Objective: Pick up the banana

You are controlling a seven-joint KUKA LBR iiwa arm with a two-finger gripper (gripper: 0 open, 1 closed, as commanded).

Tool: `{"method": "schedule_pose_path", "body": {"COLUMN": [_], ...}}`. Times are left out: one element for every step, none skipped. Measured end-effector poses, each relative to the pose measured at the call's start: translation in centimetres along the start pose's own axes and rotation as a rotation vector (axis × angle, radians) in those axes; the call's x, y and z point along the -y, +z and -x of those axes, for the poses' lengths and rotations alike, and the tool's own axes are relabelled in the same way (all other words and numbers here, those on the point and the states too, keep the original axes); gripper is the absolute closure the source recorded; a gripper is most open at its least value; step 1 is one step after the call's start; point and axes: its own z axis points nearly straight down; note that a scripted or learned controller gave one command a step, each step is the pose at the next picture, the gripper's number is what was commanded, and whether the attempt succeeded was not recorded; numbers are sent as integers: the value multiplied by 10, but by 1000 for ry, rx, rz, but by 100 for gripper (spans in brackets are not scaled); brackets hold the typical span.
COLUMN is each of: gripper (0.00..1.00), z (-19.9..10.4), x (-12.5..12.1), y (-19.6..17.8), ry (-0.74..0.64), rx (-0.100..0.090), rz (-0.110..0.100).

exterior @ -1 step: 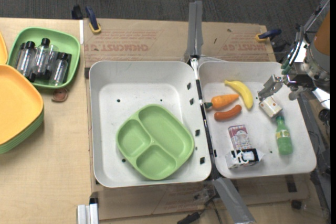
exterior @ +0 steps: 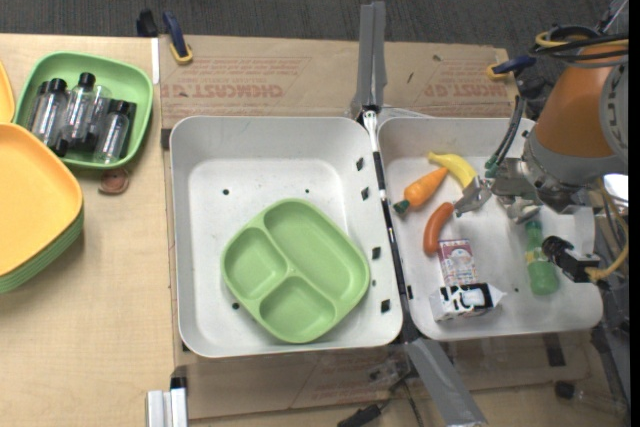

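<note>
The yellow banana (exterior: pixel 453 166) lies in the right bin (exterior: pixel 570 313) near its back wall, its near end touching an orange carrot (exterior: pixel 424 186). My gripper (exterior: pixel 487 194) hangs over the right bin just to the right of the banana and slightly nearer the camera. It is open with nothing between its fingers, and one fingertip (exterior: pixel 468 203) points down-left toward the gap between the banana and a red pepper (exterior: pixel 436 226).
The right bin also holds a small pink-and-white carton (exterior: pixel 457 263), a black-and-white pack (exterior: pixel 466 299) and a green bottle (exterior: pixel 543 272). A green divided plate (exterior: pixel 295 270) sits in the left bin (exterior: pixel 200 165). On the bench at left are yellow plates (exterior: pixel 35 210) and a green tray of bottles (exterior: pixel 85 110).
</note>
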Motion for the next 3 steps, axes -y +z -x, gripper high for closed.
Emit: {"method": "schedule_pose_path", "body": {"gripper": [0,100,100], "z": [-20,-19,13], "x": [-64,-63,-53], "y": [16,8,-113], "ry": [-105,-104,26], "rx": [1,1,1], "rz": [2,1,2]}}
